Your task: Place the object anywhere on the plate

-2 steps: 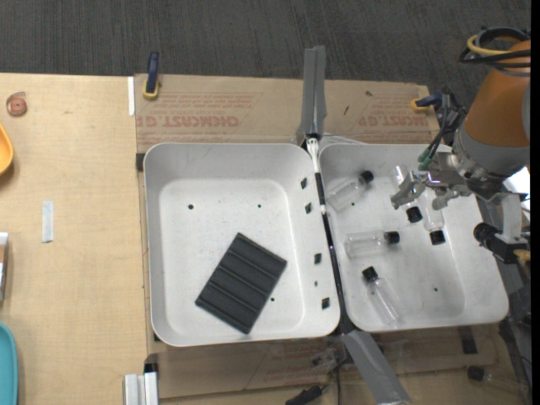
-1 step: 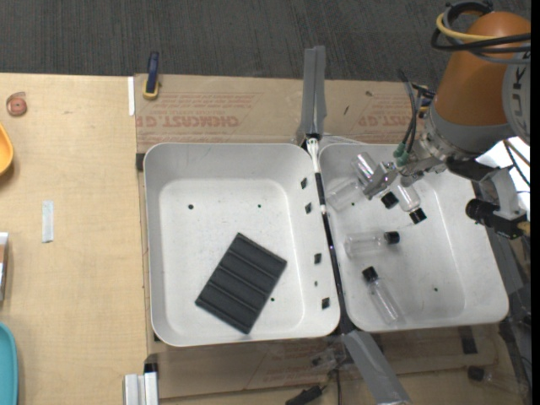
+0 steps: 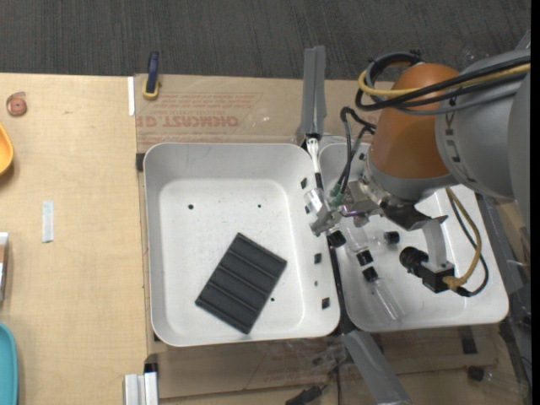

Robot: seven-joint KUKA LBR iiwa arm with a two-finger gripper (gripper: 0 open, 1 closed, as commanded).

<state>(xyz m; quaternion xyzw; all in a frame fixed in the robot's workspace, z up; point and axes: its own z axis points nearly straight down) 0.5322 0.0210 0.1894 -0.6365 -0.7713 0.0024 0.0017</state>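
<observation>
Over the right bin (image 3: pixel 472 310), the grey arm (image 3: pixel 481 133) reached in from the right, its orange band bulking above the wrist and its jaws (image 3: pixel 364 260) hanging low near the bin's left wall, beside the divide between the two bins. How far the jaws stood apart could not be told from above; cables and wrist fittings crowded them, and nothing could be made out between them.

The only loose thing in sight was a dark ribbed slab (image 3: pixel 242 282), lying flat and askew on the floor of the left bin (image 3: pixel 169 167), toward its near side and well apart from the arm. Whether it was the object or the plate the task names could not be settled from the picture.

On the worktop (image 3: pixel 76 142) outside the bins, an orange rim (image 3: pixel 4 154) showed at the far-left edge and a teal one (image 3: pixel 7 365) at the near-left corner, both cut off by the frame.

The risks from here looked plain. With nothing seen in the jaws, any carry across to the left bin might have arrived empty-handed. The jaws sat close to the bin walls at the divide, and a sideways move made too low could have clipped a rim and jolted either bin. A flat, thin slab would also give two fingers little edge to bite.
</observation>
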